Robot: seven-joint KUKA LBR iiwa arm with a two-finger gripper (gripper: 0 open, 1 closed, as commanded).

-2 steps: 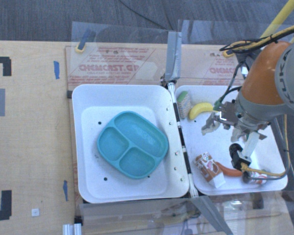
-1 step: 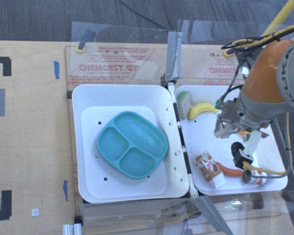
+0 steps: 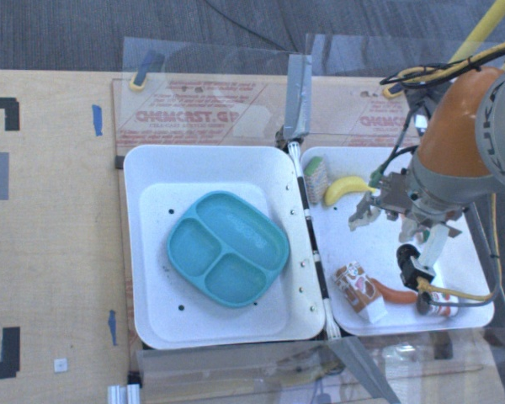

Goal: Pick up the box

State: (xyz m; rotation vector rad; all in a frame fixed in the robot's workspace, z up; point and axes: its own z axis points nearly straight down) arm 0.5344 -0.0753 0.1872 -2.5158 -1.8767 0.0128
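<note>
Box [image 3: 359,290] is seen lying apart from the jaws, lower-left of them; whether the jaws are spread cannot be told, hidden beneath the wrist [image 3: 459,137].

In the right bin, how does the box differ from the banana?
The box is brown and white with straight edges; the banana is plain yellow and curved. The box lies low in the view, by the front rim; the banana lies higher up, toward the far end. Both lie in the right bin, close to its left wall.
</note>
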